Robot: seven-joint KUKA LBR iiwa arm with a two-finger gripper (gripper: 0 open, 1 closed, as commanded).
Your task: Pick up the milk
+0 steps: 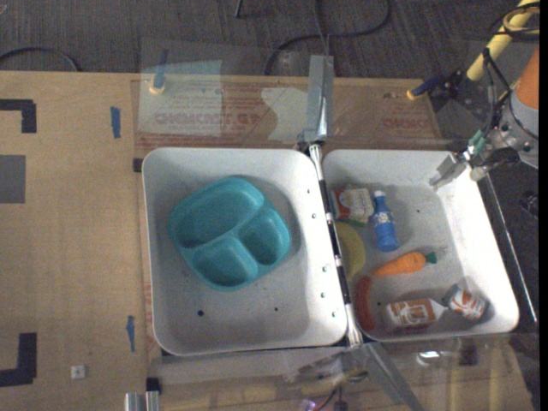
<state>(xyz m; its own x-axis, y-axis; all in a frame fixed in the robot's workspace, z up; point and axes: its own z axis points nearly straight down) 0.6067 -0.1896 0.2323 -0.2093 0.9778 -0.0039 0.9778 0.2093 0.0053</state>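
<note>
Found a teal divided plate [229, 231] in the left bin [163, 315], turned at a slant and near its middle. Crossed the shared rim into the right bin [497, 268]. Met the milk [355, 204] first, a small white carton with red and green print, lying in the far left corner just beside that rim. Read its long axis as running roughly left to right; could not tell which end was the top. Noted a blue bottle [385, 221] touching its right side, white cap towards the far wall. Passed a banana [350, 249], a red sausage-like piece [364, 303], a carrot [402, 265], a brown-labelled bottle [413, 312] and a small can [467, 301]. Spotted the gripper [452, 169] over the far right rim, well apart from the milk; could not tell whether released or clenched.
</note>
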